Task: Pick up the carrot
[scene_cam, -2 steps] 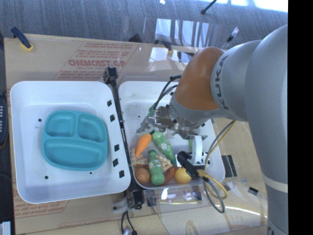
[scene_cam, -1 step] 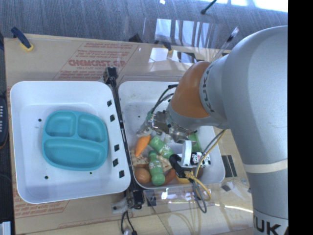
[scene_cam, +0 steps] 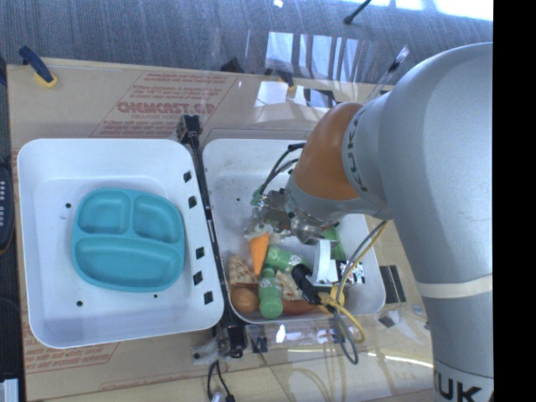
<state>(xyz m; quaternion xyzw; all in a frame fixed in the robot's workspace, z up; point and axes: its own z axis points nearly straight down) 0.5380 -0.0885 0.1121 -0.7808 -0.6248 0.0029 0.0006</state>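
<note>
Orange carrot (scene_cam: 260, 250): lies in the right bin (scene_cam: 224, 167), near its left wall, among a heap of toy food.
Gripper (scene_cam: 285, 224): low over the right bin, just right of the carrot; grip state cannot be told.
Green bottle (scene_cam: 270, 300): just near of the carrot.
Left bin (scene_cam: 42, 174): holds 1 teal divided plate (scene_cam: 128, 239).

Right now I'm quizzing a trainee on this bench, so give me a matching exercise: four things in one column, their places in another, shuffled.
Things:
1. teal divided plate
2. carrot
3. green bottle
4. orange band

Places:
A. on the arm, above the wrist
B. left bin
C. right bin, just below the wrist
D. right bin, near its front edge

Pairs: 1-B, 2-C, 3-D, 4-A
</note>
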